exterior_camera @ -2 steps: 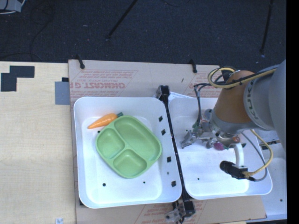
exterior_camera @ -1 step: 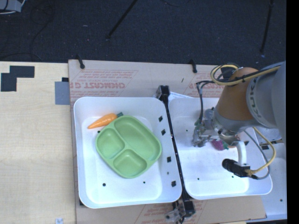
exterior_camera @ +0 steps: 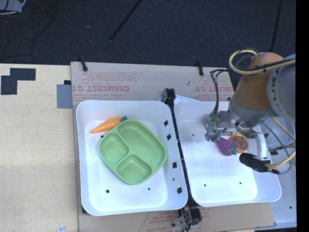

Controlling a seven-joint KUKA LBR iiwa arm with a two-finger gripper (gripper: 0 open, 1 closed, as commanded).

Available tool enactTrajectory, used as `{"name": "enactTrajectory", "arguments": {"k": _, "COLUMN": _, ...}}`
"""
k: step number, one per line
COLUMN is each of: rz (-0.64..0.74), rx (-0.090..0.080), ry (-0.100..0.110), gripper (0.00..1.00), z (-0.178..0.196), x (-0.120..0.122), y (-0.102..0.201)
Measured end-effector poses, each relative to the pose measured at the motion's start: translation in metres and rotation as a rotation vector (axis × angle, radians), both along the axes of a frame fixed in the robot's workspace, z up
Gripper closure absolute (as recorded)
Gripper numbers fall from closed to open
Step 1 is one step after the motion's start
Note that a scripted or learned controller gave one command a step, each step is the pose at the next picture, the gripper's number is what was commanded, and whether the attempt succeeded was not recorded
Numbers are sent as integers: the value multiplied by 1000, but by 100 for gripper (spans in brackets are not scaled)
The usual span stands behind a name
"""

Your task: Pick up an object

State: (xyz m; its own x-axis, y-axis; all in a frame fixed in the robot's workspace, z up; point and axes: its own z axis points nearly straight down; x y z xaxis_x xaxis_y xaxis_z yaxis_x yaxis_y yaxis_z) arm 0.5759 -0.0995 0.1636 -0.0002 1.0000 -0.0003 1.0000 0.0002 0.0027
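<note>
The arm (exterior_camera: 263, 88) reaches in from the right, bent down over the right bin (exterior_camera: 227, 187), its claw (exterior_camera: 217, 129) low near that bin's upper right part — whether it is released or clenched I cannot tell. Just beside the claw lie a purple toy (exterior_camera: 225, 145) and an orange round piece (exterior_camera: 238, 142), touching each other. In the left bin (exterior_camera: 91, 187) a carrot (exterior_camera: 106, 124) lies against a green tray (exterior_camera: 133, 151).
</note>
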Motion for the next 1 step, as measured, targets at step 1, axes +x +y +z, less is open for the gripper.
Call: {"name": "enactTrajectory", "arguments": {"k": 1, "rz": 0, "rx": 0, "ry": 1, "gripper": 100, "z": 44, "x": -1, "y": 4}}
